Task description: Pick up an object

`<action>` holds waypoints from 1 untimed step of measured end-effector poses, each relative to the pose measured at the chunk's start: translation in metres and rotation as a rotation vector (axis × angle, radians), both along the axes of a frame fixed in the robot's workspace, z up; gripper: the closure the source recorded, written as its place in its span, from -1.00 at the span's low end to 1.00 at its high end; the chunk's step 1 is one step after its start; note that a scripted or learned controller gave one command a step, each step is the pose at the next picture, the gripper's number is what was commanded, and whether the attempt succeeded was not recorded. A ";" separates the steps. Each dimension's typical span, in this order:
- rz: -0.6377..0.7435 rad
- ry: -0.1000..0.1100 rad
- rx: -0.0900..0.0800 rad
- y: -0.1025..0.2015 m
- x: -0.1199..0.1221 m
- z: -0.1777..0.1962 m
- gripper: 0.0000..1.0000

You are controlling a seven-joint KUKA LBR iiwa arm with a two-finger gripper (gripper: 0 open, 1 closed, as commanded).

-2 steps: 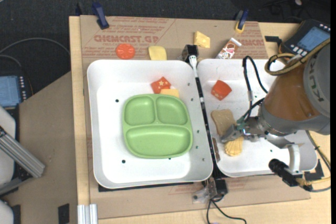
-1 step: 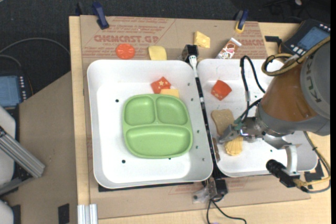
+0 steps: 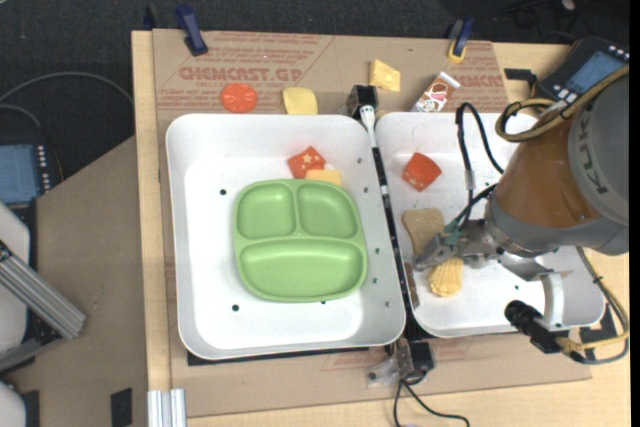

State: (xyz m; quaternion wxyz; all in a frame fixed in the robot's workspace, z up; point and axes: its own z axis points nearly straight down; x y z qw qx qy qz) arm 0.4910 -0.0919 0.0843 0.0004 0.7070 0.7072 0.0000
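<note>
We see the gripper point(image 3: 437, 255) low over the right bin point(image 3: 480, 315), at the end of the grey arm point(image 3: 570, 185) that reaches in from the right. Its tip sits just above a yellow corn-like piece point(image 3: 446, 278) and just below a tan slice shaped like bread point(image 3: 422, 227); it looks to be touching or nearly touching both, and we cannot tell which. We cannot tell how the gripper is set, nor whether anything is caught in it, as the parts are small and blurred against the bin floor.

Farther up the same bin lies a red-orange block point(image 3: 421, 171), well apart from the gripper.

In the left bin point(image 3: 200, 215) rests a green divided plate point(image 3: 299, 241) with three compartments. Just above its upper rim lie a red block with a pale mark point(image 3: 306, 161) and a small yellow piece point(image 3: 324, 178) touching it.

On the brown board behind the bins we find an orange disc point(image 3: 239, 98), a pale yellow lump point(image 3: 299, 101), a yellow wedge point(image 3: 385, 75) and a small red-and-white carton point(image 3: 436, 95). Two blue clamps point(image 3: 190, 30) grip the board's far edge.
</note>
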 end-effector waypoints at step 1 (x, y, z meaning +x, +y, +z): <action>-0.001 -0.005 -0.004 -0.075 0.069 0.001 -1.00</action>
